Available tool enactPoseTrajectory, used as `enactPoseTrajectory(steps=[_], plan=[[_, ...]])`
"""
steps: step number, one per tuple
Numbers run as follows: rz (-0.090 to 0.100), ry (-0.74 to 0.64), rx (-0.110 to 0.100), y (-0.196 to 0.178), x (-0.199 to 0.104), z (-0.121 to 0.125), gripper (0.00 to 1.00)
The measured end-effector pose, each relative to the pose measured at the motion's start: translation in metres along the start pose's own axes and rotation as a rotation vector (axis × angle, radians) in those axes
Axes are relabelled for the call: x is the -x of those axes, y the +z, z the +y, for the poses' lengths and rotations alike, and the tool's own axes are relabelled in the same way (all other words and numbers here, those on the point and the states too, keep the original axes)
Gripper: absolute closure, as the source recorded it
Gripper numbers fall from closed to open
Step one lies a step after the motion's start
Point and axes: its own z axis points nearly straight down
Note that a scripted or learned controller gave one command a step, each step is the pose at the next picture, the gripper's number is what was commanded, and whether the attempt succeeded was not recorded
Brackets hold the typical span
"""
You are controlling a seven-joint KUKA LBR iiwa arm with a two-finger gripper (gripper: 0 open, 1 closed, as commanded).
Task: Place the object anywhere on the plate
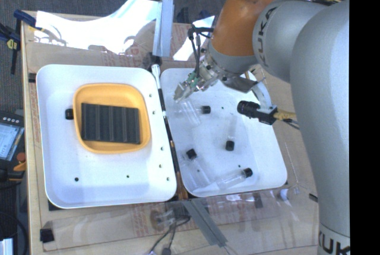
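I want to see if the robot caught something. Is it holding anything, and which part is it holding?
It cannot be told. The gripper hangs over the right bin near a clear tube, but nothing shows plainly between its tips.

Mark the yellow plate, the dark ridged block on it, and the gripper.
yellow plate (110, 91): camera view, on its top rim, left bin.
dark ridged block (111, 123): camera view, middle of its upper face.
gripper (181, 92): camera view, at its tip over the right bin.
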Motion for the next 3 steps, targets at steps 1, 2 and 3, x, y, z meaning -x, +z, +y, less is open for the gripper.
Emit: enactPoseTrajectory(steps=[1, 2, 3], plan=[[0.000, -0.154, 0.000, -0.037, -0.039, -0.010, 1.00], [-0.004, -0.437, 0.003, -0.061, -0.062, 0.030, 1.00], [-0.005, -0.436, 0.003, -0.061, -0.062, 0.030, 0.00]])
